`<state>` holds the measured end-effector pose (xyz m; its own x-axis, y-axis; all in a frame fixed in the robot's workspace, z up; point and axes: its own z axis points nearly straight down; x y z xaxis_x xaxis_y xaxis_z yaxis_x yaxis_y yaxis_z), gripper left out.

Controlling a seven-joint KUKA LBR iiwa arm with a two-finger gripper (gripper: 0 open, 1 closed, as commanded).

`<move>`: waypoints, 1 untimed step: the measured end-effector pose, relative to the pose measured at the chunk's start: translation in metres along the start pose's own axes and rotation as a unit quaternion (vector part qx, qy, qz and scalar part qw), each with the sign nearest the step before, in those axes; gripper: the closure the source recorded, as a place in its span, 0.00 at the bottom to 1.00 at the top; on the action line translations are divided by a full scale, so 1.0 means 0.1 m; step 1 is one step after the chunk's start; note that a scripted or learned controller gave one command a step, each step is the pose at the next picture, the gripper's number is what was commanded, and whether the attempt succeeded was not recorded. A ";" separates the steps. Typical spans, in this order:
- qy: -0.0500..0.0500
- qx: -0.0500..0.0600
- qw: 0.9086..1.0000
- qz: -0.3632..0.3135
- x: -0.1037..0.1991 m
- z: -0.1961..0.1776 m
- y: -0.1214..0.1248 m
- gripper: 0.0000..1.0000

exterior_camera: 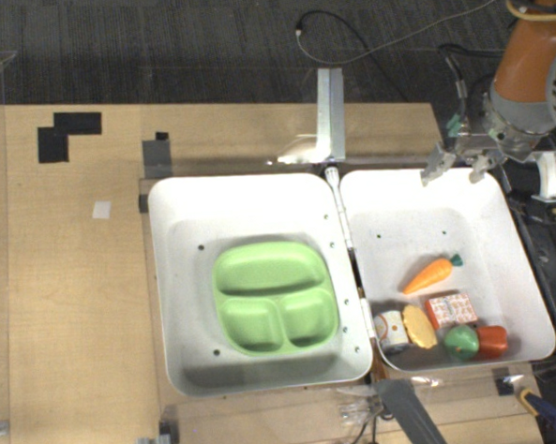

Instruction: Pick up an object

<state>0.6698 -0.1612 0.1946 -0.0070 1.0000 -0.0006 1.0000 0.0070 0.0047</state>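
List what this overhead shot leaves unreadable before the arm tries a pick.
- Gripper: small and dark against the back rim of the right bin; finger state unclear.
- Arm: cut off by the top right corner.
- Red patterned box: print too small to read.
- Small can: label too small, partly against the yellow item.
- Red item: partly hidden by the green ball.

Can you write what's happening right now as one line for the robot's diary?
gripper: open, over right bin's far edge, holding nothing | carrot, other toys: near corner | green tray: left bin
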 end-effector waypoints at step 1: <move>0.000 0.000 0.999 -0.044 -0.04 0.37 -0.61 0.00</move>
<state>0.6094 -0.1653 0.1576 -0.0948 0.9955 -0.0008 0.9955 0.0948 0.0039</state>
